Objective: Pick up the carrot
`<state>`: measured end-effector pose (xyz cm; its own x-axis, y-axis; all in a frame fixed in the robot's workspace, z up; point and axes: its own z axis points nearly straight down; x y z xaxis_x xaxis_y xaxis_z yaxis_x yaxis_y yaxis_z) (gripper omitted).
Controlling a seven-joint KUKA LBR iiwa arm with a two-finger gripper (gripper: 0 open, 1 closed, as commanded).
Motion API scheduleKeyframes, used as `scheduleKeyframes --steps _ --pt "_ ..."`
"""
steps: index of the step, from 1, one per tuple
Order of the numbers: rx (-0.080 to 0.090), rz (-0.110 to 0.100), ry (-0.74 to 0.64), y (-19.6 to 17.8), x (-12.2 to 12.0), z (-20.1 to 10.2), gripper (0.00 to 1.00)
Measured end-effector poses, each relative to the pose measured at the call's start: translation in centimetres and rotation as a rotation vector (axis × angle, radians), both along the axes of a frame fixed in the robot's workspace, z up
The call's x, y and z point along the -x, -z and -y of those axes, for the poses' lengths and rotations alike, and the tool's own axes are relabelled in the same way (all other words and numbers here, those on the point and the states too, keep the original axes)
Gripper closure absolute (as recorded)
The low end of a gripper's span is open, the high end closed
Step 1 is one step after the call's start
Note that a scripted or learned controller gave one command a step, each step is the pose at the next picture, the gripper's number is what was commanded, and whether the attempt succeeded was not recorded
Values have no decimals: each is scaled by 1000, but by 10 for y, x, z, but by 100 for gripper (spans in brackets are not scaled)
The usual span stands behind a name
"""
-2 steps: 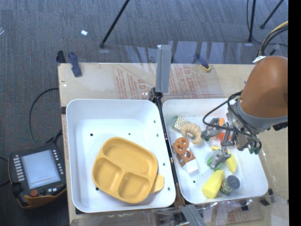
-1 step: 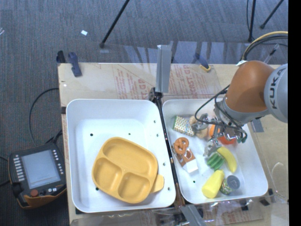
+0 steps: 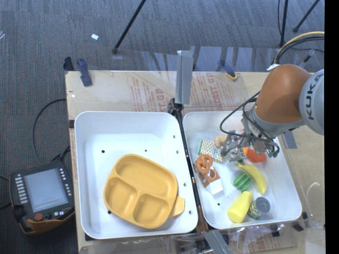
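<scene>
Here the grey two-finger gripper hovers low in the right white bin, its finger state impossible to tell. The small orange carrot lies just right of it, close above a yellow banana, so a closing grasp might catch the banana or nudge the carrot away.

We see yellow tray, white bins, yellow banana, green veggie, orange carrot, yellow bottle.
</scene>
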<state>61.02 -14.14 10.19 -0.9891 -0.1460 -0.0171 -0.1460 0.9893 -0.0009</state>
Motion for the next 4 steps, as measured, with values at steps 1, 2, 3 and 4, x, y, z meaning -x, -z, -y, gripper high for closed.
scheduleKeyframes --steps 1,2,3,4 --pt "0 -2 -1 1 0 0 0" --pt "-2 -2 -4 -7 -1 -2 100" --pt "1 -16 -549 16 -35 21 100" --pt "4 -15 -777 16 27 71 100"
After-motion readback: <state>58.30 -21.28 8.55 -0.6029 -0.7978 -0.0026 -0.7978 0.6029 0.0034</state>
